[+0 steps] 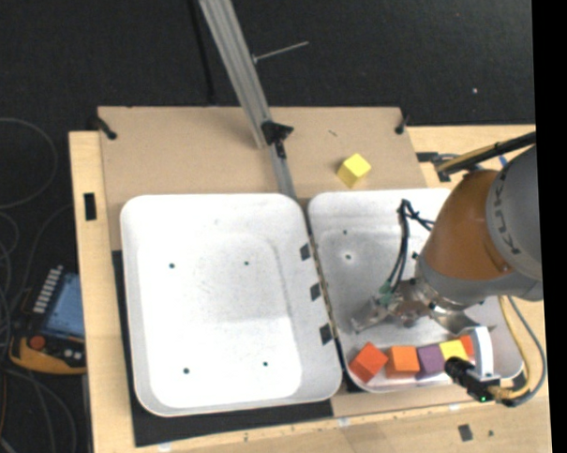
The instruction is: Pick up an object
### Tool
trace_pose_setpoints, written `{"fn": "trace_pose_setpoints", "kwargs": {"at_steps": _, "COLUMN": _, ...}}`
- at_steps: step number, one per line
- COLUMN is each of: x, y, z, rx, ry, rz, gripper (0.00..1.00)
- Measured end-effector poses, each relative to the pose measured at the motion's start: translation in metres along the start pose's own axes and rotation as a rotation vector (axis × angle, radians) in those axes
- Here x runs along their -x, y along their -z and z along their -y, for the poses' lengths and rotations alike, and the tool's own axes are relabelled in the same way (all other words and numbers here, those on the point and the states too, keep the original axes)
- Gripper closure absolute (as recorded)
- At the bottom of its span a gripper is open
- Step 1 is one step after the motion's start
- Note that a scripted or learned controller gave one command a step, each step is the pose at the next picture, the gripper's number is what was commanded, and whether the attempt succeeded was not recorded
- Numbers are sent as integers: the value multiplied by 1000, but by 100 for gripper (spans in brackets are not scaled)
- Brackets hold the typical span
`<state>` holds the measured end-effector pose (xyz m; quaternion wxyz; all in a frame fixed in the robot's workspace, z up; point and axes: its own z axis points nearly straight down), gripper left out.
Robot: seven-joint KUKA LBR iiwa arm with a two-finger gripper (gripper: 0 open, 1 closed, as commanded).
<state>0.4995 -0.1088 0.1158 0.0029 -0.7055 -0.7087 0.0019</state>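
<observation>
Along the lower edge of the right bin [358, 222], at the lower right of the frame, four small blocks sit in a row: a red-orange block [369, 361], an orange block [404, 359], a purple block [430, 359] and a yellow block [455, 349], each touching or just beside its neighbour. They look rigid, light and flat-sided (probably foam or wood), so they should take a firm pinch across two opposite faces; the red-orange one at the open end of the row seems easiest to reach. Just above them hangs the gripper [392, 307], low over the bin floor; whether its fingers are apart or together I cannot tell. Further up, on the bench [196, 150], a yellow cube [353, 169] lies well apart.
</observation>
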Motion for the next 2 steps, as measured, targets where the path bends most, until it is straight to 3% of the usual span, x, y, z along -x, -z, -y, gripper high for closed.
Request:
{"fn": "trace_pose_setpoints", "kwargs": {"at_steps": 1, "x": 30, "y": 0, "z": -62, "rx": 13, "ry": 0, "rz": 4, "gripper": 0}}
{"fn": "trace_pose_setpoints", "kwargs": {"at_steps": 2, "x": 79, "y": 113, "z": -56, "rx": 17, "ry": -7, "rz": 7, "gripper": 0}}
